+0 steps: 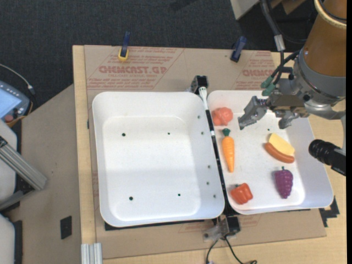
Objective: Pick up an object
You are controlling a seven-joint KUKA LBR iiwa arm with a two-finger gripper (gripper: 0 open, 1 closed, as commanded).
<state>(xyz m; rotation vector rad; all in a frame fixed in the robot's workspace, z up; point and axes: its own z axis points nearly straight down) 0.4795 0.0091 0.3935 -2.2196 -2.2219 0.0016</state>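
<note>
My gripper (266, 116) hangs over the back of the right bin (316, 169), fingers spread apart with nothing between them. A pink round fruit (222, 116) lies just left of the fingers, by the bin's left wall. In front of it sits an orange carrot (228, 153) with a green top. A yellow-and-orange slice (280, 147) rests below the gripper toward the right. A purple grape bunch (283, 182) and a red pepper (241, 193) lie near the front edge.
The left bin (148, 153) stands beside the right one, sharing a dark divider strip (212, 142). Both rest on a cardboard sheet (137, 65) held by clamps at the back. A black cylinder (327, 154) juts in at the right.
</note>
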